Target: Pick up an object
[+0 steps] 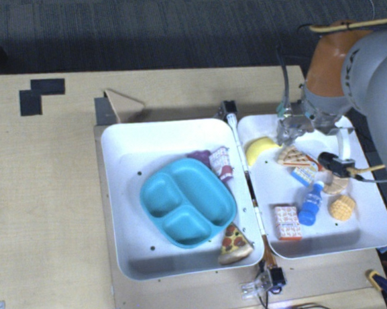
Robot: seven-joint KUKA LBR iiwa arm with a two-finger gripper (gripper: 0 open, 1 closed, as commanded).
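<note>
Fingers: mine, on my gripper point(290, 130), low over the far left corner of the right bin point(372, 239); whether they are spread or closed I cannot tell, since the wrist hides them.
Arm: grey with an orange band, reaching in from the right, over the right bin's far edge.
Nearest target: a yellow round toy point(259, 149), just beside my gripper, against the bin's left wall.
Also close: a flat sandwich-like piece point(296, 156), just nearer than my gripper.
Rest of right bin: a blue bottle point(312, 205) at the middle, a small red-and-white box point(287, 221) toward the near left corner, a round waffle-like toy point(342, 207) toward the right side.
Left bin point(122, 190): a blue divided plate point(187, 201) at the centre, a pizza slice toy point(234, 243) at the near right corner, a purple wrapper point(216, 163) at the plate's far edge.
Risk: I judge the yellow toy could roll away against the wall, or my fingers could strike the divider, because it sits so tight to the edge.
Second risk: closing between the two pieces could catch nothing.
</note>
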